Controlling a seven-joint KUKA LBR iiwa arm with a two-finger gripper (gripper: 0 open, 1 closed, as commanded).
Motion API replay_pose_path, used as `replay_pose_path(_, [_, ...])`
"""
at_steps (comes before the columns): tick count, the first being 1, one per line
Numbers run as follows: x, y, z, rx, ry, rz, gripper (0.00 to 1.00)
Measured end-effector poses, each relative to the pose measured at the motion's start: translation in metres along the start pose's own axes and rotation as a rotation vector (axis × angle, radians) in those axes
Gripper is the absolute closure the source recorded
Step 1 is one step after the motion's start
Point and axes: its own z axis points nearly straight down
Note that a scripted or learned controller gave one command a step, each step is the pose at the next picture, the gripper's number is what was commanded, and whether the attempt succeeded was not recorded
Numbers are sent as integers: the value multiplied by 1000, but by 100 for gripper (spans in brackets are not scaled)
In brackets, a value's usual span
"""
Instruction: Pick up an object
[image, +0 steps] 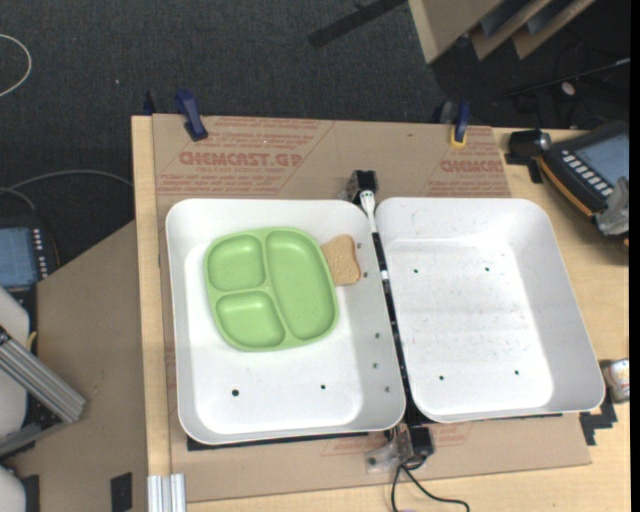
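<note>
At bench, pincer state cannot be told. Tan slab (343, 260) lies against right edge of green plate (270, 290), sharing its bin (200, 400). Likely best: drop straight onto slab, straddle narrow width, stay off plate's rim, lift slowly.

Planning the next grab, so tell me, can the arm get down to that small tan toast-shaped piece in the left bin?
Probably yes. The small tan toast-shaped piece lies uncovered from above, though it touches the green divided plate on one side, leaving the fingers little room there.
</note>
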Motion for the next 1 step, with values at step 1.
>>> replay_pose_path(1, [30,-42,64,2,0,1,100])
